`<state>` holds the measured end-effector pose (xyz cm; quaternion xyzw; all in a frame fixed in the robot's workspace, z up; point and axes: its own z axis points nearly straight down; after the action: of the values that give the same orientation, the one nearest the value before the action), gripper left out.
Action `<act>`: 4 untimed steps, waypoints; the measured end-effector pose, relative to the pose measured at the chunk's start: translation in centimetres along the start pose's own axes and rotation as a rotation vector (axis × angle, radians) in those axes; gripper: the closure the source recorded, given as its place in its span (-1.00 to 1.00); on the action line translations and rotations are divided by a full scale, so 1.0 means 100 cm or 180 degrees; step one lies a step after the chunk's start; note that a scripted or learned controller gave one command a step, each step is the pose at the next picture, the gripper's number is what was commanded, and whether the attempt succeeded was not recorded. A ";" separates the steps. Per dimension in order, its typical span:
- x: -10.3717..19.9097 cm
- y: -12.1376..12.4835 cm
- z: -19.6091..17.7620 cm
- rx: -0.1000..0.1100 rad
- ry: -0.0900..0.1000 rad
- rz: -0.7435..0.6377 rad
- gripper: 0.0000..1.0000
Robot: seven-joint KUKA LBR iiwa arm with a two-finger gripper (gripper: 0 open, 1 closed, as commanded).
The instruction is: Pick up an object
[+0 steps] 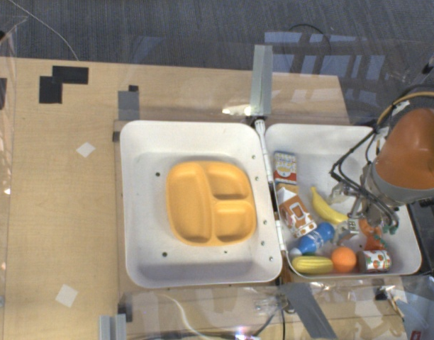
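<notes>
Over the right-hand bin (408, 257) the arm (410, 154) hangs low, its gripper (362, 218) down among the clutter near the bin's far right side. Whether the fingers are wide or closed I cannot tell; cables and the wrist hide them, and nothing is clearly seen between them. Every candidate lies on the bin floor: a banana (325, 205) just left of the gripper, an orange (343, 259), a yellow squash (312, 264), a blue bottle (315, 238), two small cartons (296, 212) and a little can (376, 261) below the gripper. Beside them, the left bin (142, 211) holds a yellow divided tray (210, 202). By my reading the reach is made, but the grasp and lift remain to be done.
</notes>
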<state>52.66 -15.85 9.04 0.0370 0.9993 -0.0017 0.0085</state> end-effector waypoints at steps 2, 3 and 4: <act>-0.094 0.036 0.003 -0.0002 0.0010 0.1065 -1.00; -0.098 0.038 -0.012 -0.0006 -0.0034 0.1039 1.00; -0.098 0.038 -0.012 -0.0006 -0.0030 0.1038 -1.00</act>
<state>62.67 -12.79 10.36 0.1987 0.9800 0.0005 0.0134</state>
